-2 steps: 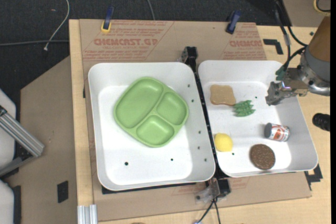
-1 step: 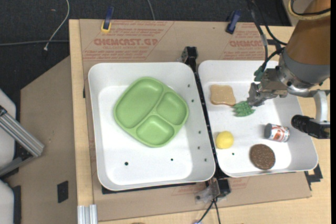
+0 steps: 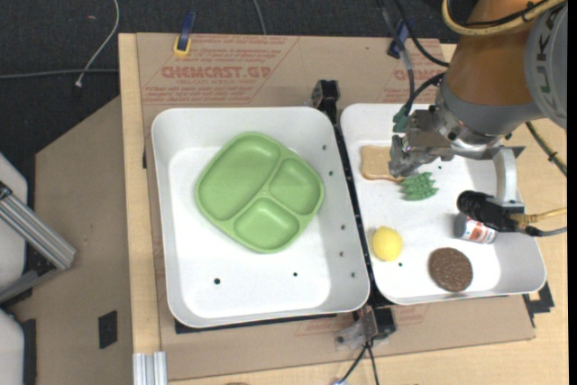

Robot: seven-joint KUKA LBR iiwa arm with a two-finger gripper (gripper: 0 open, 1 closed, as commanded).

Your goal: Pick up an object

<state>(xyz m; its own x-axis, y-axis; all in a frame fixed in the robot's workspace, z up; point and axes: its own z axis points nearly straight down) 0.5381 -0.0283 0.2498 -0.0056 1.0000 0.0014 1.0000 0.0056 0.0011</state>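
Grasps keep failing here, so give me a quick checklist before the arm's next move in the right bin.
1. Claw over right bin: ok.
2. Target under claw: tan piece or green sprig: cannot tell which.
3. Something held: cannot tell.
4. Lemon and brown disc apart from the claw: ok.
5. Small bottle lies beside the arm's black part: not ok, may get knocked.

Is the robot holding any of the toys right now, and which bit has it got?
Cannot be told. The gripper is low in the right bin, at the tan piece beside the green toy, but nothing shows plainly in its grasp.
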